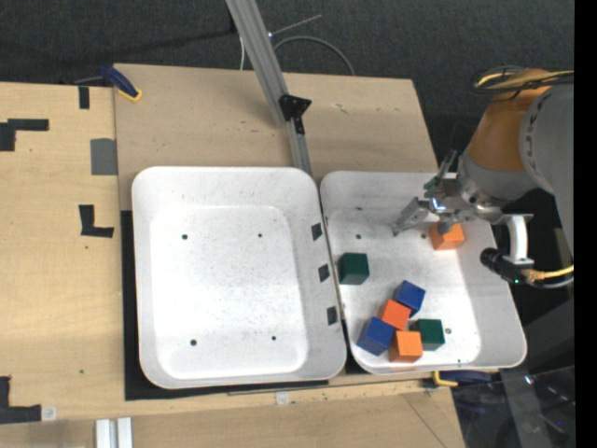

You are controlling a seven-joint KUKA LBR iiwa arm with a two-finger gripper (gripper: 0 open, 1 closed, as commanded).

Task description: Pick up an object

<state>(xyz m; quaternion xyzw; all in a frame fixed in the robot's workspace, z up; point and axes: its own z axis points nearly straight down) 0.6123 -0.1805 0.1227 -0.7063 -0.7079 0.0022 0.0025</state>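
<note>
Orange cube (408,345) w/ blue and green ones sits at 6 o'clock in right bin (494,343). Another orange block (449,236) lies at 3 o'clock, just under gripper (431,208), toward its 5. Can't tell claw state; block not visibly held.

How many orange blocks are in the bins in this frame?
3, all in the right bin: one orange block beside the gripper, one in the cluster between the blue blocks, one at the cluster's front. Others could be hidden under the arm.
</note>
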